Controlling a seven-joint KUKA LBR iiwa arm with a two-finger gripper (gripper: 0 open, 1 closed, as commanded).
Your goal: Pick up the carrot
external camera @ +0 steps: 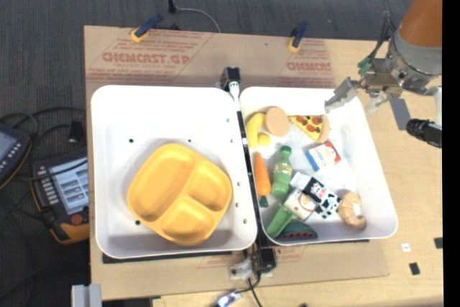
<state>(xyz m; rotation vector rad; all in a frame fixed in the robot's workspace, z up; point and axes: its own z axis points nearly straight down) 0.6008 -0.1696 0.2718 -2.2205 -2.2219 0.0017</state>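
Carrot (262, 177) lies untouched in the right bin (379, 176), pressed close along that bin's left wall, about midway between its far and near edges. It runs lengthwise with the wall, orange and slim, with a green bottle (282, 172) just beside it on the right and a banana (254, 129) just beyond its far end. Further along the far edge sit a round bun-like piece (277, 121) and a pizza slice (311, 126); a small carton (323, 154) lies toward the middle, and a milk carton with cow spots (310, 200), a watermelon wedge (293, 229) and a pale brown piece (351, 209) crowd the near edge.

The gripper (357, 94) hangs above the far right corner of the right bin, well apart from the carrot and on the opposite side of the bin from it. Its two fingers stand spread, with nothing between them. The left bin (115, 111) holds a yellow divided plate (180, 192) and plays no part yet.

Judged from this, the task has barely begun: no grasp is made and no approach to the carrot is under way. What is left is nearly everything, namely crossing the bin to its left wall, descending over the carrot, closing on it and lifting. The wall and the bottle flanking the carrot leave little room for the fingers, so the descent looks like the delicate part.
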